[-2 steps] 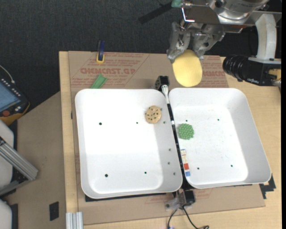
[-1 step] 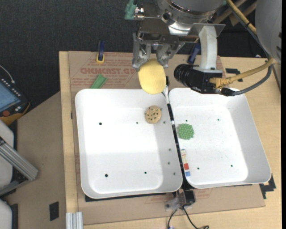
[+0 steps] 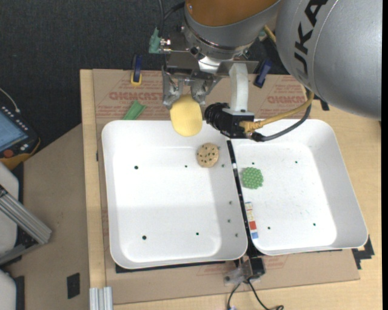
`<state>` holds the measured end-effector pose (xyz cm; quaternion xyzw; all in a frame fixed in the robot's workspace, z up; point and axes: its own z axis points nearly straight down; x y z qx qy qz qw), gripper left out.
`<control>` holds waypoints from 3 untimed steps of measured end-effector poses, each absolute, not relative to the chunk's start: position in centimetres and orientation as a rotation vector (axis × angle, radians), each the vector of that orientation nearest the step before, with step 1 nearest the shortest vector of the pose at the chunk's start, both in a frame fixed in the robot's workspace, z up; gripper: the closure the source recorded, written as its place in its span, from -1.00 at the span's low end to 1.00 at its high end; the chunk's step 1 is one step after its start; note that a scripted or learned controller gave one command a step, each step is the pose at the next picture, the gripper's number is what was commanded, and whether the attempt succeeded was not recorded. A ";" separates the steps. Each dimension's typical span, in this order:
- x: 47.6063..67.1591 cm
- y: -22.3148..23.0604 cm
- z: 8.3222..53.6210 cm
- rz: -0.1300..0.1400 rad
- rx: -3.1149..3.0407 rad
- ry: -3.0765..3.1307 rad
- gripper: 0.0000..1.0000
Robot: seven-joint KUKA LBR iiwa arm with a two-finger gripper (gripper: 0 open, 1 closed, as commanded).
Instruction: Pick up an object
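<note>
1. Above the left bin's far rim, a yellow lump hangs clamped between the gripper's two fingers, clear of the bin floor.
2. Just below it, a cookie lies on the left bin's floor, near the divide between the bins.
3. Across that divide, a green ball sits in the right bin, near its left wall.
4. Over both bins, the grey arm reaches in from the upper right, its orange band above the wrist.
5. Left of the gripper, a green piece lies on the cardboard behind the left bin.
</note>
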<state>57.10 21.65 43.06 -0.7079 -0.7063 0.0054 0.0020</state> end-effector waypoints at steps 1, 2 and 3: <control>57.0 21.7 44.8 -0.003 -2.223 -2.222 1.00; 57.1 21.8 45.9 -0.006 -2.222 -2.223 1.00; 60.2 22.5 40.9 0.007 -2.222 -2.218 1.00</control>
